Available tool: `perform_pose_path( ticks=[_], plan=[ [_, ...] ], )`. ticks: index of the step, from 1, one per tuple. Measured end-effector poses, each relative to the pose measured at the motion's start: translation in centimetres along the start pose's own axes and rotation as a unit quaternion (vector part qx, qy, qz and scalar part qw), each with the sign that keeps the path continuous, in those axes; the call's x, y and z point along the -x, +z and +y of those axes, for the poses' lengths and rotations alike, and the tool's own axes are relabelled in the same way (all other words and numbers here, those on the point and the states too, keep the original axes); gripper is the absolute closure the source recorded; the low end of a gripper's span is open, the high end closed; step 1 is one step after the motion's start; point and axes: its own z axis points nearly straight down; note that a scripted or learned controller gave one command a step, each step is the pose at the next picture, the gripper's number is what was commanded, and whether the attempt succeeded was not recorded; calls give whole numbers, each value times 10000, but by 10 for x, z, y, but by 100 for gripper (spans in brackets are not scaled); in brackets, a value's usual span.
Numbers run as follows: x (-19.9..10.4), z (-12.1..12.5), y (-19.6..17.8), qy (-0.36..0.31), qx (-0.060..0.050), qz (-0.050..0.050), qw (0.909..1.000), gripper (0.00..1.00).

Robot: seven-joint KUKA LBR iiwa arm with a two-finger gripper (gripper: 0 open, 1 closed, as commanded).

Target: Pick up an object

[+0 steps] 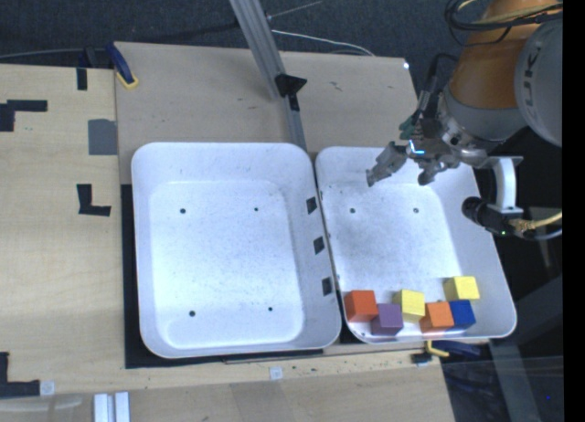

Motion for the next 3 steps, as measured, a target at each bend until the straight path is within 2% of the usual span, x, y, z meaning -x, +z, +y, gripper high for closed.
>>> perform_pose_path(
  ticks=[1,2,3],
  plan=[
    [43,-28,27,37,-57,-8,10000,0],
    [32,-1,112,4,-77,6,10000,0],
    [17,40,172,-1,-60,3,10000,0]
  ],
)
